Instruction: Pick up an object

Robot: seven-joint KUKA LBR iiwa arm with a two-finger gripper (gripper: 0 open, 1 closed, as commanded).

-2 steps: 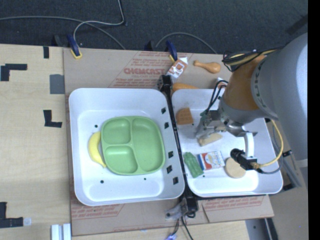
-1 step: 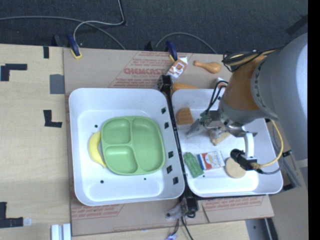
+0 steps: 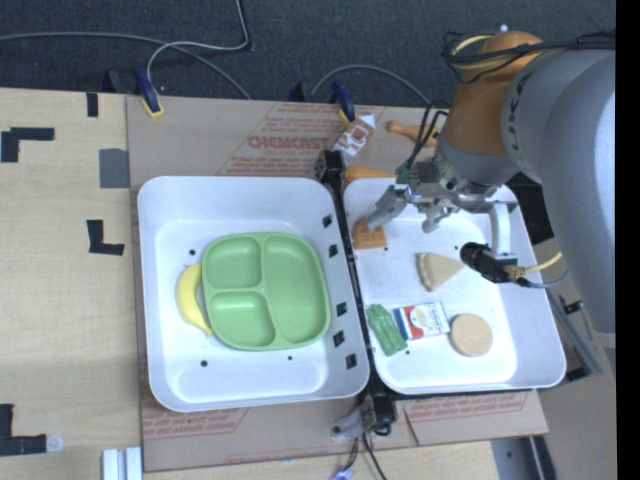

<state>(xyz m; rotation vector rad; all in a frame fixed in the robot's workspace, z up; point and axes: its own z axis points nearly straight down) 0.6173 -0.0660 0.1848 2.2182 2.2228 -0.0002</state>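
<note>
Left bin (image 3: pixel 160 268) is carrying a green divided plate (image 3: pixel 266 290) and a banana (image 3: pixel 188 296). In the right bin (image 3: pixel 530 363), the gripper (image 3: pixel 407 212) is hovering with its fingers spread, holding nothing, just right of a small brown block (image 3: pixel 369 236). Approach step, by the look of it; next it needs to centre over that block, descend, close.

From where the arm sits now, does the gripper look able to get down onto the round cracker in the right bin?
Probably yes. The round cracker lies flat near the right bin's front corner with nothing on top; the gripper hangs above the same bin, further back. The carton lies close beside the cracker.
</note>
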